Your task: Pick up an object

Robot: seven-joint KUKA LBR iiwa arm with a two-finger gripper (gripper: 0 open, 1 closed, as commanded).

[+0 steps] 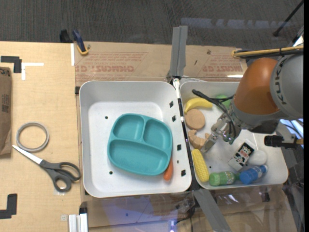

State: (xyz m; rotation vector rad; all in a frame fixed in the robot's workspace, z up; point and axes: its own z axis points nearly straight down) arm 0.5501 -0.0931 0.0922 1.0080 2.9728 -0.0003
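Grey metal jaws hang low in the right bin, at the end of the arm with its orange band; whether they are spread or pressed together I cannot tell. Just left of the jaws lie a tan round piece and a smaller tan chunk. Above them to the left is a banana. Below the jaws, a corn cob lies along the bin wall. To the lower right sit a green bottle, a blue bottle and a white box. Far left, the other bin holds a teal divided plate with a carrot at its edge. Scissors and a tape ring lie on the tabletop
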